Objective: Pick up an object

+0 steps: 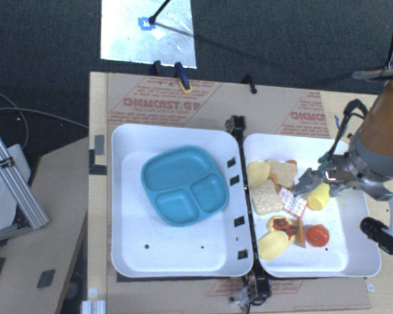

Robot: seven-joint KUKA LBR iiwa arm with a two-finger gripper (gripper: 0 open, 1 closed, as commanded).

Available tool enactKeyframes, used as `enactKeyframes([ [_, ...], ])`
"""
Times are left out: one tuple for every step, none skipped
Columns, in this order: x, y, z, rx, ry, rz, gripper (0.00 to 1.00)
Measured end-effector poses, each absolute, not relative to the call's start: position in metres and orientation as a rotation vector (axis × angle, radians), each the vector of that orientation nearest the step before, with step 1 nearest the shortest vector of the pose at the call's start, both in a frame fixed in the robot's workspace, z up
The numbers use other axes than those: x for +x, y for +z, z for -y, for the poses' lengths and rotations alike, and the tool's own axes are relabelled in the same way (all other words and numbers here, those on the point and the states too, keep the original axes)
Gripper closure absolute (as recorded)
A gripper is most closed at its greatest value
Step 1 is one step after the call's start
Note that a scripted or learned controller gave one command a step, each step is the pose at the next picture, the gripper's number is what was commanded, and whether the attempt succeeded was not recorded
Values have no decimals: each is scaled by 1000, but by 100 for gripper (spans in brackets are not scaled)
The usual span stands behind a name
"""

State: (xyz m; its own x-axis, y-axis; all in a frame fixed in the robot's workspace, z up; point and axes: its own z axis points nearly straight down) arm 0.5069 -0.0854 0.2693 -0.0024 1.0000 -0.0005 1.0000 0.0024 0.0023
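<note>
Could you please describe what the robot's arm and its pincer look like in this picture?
The arm enters from the right, with a broad orange band above a grey wrist. A dark cable loops along its left side. The pincer is grey metal with slim dark fingers, and small red and green marks sit near its base.

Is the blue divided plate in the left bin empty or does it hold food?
Empty. The blue plate shows three bare compartments; the food items lie in the right bin.

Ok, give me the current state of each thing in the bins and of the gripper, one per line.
Gripper: low over the right bin, beside the yellow piece.
Blue tray: flat in the left bin, nothing in its compartments.
Yellow piece: lying in the right bin.
Tomato: resting loose.
Cracker: flat in the pile.
</note>
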Motion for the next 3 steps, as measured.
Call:
enactKeyframes([
  [483,86,119,2231,-9,-2223,0],
  [488,104,118,2218,4,-2221,100],
  [551,190,70,2202,16,-2227,100],
])
